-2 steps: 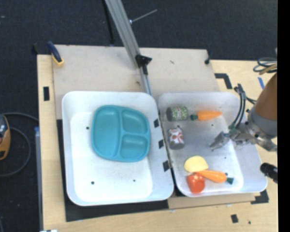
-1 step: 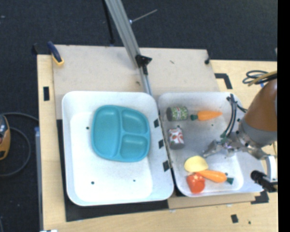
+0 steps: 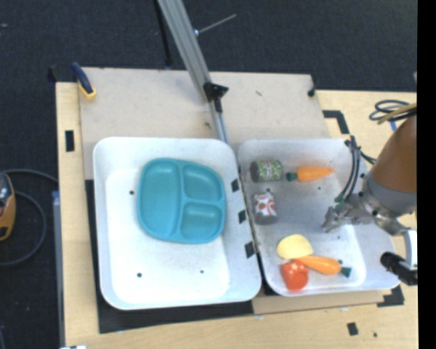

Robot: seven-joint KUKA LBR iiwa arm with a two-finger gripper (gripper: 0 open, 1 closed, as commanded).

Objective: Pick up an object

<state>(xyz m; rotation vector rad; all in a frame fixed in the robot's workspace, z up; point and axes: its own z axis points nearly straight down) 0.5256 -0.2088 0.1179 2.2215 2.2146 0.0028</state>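
Observation:
The right bin (image 3: 305, 158) holds several small objects. A green can (image 3: 266, 170) lies at its back left, with an orange carrot (image 3: 312, 173) beside it. A small grey and red can (image 3: 264, 206) lies left of centre. Near the front edge sit a yellow lemon-like piece (image 3: 294, 246), a red tomato-like piece (image 3: 294, 275) and a second carrot (image 3: 323, 265). My gripper (image 3: 337, 218) hangs over the bin's right part, above bare floor, right of the small can and behind the second carrot. Nothing shows between its fingers.
The left bin (image 3: 116, 267) carries a turquoise sectioned plate (image 3: 182, 199). A grey metal rail (image 3: 189, 49) runs slantwise from the top of the view down to the gap between the bins. The arm's orange band (image 3: 400, 158) stands over the right bin's right wall.

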